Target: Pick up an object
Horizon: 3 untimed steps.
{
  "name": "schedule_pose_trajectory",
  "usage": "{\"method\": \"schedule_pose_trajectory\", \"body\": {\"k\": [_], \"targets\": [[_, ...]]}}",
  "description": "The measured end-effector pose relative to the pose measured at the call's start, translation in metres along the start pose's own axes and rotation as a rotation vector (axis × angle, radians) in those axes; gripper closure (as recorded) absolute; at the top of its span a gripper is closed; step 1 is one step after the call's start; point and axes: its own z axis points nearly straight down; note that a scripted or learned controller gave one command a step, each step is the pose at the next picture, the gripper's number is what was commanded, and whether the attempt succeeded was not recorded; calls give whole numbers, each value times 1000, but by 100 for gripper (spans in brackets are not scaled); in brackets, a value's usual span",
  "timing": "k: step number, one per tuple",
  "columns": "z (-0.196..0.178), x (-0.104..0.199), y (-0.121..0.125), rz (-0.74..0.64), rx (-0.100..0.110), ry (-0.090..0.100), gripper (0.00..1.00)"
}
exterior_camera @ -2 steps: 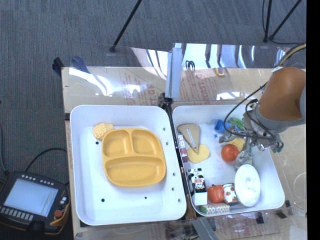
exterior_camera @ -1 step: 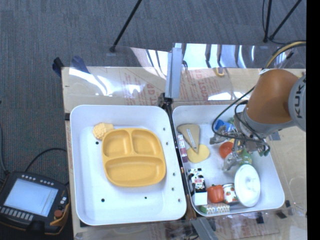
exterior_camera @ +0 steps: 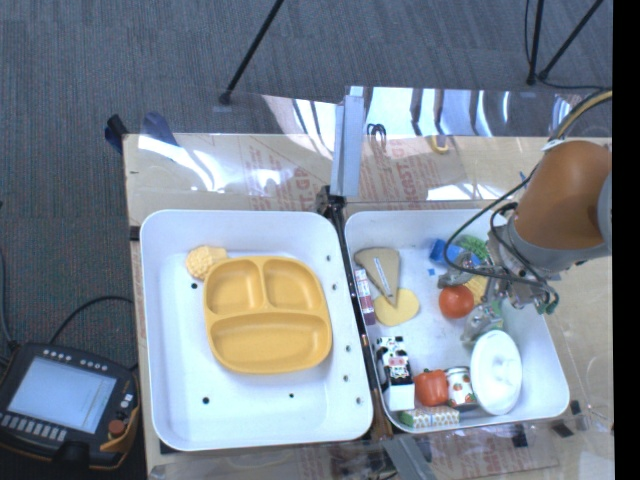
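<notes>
White bin (exterior_camera: 545,343), pincer (exterior_camera: 487,320) beside tomato (exterior_camera: 456,301)

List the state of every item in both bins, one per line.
Yellow tray: flat, upright, in left bin.
Yellow cookie: lying beside the tray's corner.
Tomato: loose in right bin.
White lid: lying flat.
Gripper: low over right bin, near tomato.

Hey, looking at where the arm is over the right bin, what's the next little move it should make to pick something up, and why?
Probably a short drop straight down. The gripper hangs in the right bin between the red ball and the white round lid, with nothing visibly between its fingers. The ball sits apart from its neighbours, so nudging toward it while lowering looks like the easiest grasp.
</notes>
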Motion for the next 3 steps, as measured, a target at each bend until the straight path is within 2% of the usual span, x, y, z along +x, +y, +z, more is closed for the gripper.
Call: {"method": "schedule_pose_trajectory", "body": {"k": [1, 2, 3], "targets": [[1, -21, 52, 22, -2, 4, 0], [-2, 1, -20, -10, 2, -5, 0], [2, 9, 80, 478, 0, 8, 0]]}}
